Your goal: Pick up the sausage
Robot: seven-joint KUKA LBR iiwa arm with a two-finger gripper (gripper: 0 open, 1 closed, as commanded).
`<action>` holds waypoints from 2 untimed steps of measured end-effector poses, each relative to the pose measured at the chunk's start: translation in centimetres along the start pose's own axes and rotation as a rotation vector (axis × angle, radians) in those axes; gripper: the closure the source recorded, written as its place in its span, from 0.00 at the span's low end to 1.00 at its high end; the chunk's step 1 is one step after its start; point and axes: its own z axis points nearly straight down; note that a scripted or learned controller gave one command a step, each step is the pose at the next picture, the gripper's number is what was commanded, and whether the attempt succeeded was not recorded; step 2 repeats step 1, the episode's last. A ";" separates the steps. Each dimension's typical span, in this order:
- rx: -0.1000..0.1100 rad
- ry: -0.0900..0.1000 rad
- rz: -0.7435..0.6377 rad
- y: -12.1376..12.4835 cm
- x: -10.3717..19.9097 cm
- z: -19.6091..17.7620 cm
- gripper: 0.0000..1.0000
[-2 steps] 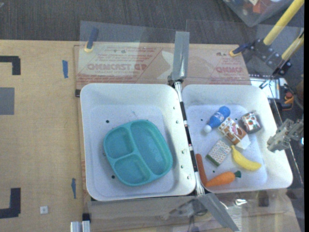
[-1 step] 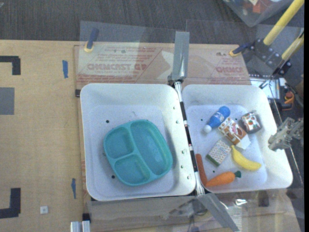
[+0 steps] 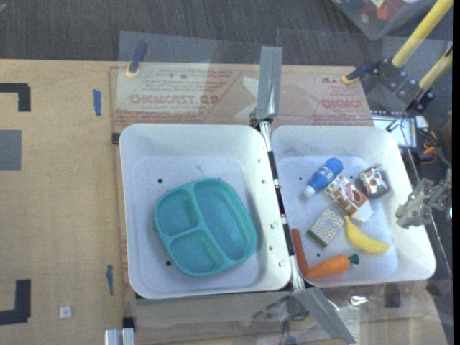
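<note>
teal divided plate (image 3: 205, 226) in left bin (image 3: 136, 192); banana (image 3: 364, 238), carrot (image 3: 329, 266) in right.

gripper (image 3: 417, 205): was pale grey metal | looked skeletal, with thin jointed fingers | showed dark and orange wiring near the wrist

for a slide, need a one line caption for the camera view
Gripper hovers at the right bin's right edge, away from the sausage lying along its left wall; teal tray sits in left bin.
</note>
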 end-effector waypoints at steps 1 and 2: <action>0.001 -0.007 -0.073 0.0 -0.1 -1.8 1.00; 0.001 -0.007 -0.073 0.0 -0.1 -1.8 1.00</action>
